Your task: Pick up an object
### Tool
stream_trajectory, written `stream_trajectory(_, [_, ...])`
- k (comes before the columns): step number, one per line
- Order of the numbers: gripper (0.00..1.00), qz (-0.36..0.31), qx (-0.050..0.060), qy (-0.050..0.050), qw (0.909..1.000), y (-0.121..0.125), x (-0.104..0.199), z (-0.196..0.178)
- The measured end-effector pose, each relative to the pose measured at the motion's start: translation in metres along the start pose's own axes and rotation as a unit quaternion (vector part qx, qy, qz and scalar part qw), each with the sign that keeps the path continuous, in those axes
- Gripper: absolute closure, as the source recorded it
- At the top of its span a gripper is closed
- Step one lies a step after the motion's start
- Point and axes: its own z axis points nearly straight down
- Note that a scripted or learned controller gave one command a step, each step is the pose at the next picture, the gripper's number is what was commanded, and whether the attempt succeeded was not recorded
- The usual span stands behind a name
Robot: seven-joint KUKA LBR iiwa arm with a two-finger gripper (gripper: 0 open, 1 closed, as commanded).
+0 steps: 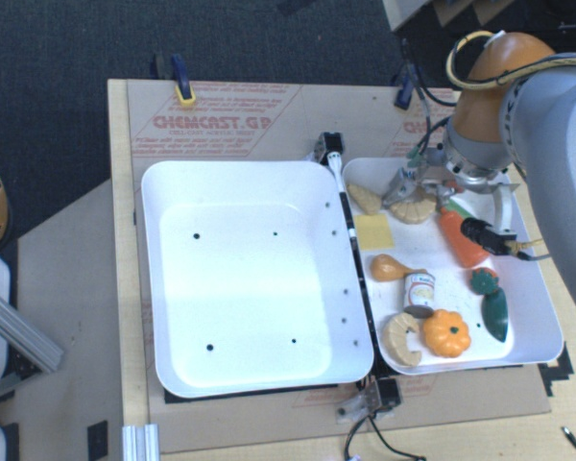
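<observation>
Seen from the camera above the bench, two white bins lie side by side on a brown board. The left bin (240,277) has only a few small dark dots on its floor. The right bin (533,301) carries all the objects. The gripper (424,182) is low in the far part of the right bin, just over a pale round piece (411,211) near the far edge; whether its jaws are spread or pressed together cannot be told, because the wrist covers them. A beige piece (365,198) lies at the far left corner, and a yellow square (373,230) is just beside it along the left wall. An orange carrot (461,241) lies right of the gripper. Near the middle are an orange pear-like piece (388,267) and a small can (420,289). At the near edge a small pumpkin (446,333) touches a tan ring (401,340). A green vegetable (492,305) lies toward the right edge.
</observation>
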Motion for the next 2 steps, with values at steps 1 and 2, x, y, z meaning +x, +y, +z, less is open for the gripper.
stream_trajectory(1, [0.0, -0.002, 0.001, -0.002, 1.0, 0.0, 0.033, -0.002])
stream_trajectory(2, [0.0, 0.002, -0.003, -0.002, 1.0, 0.001, -0.035, -0.069])
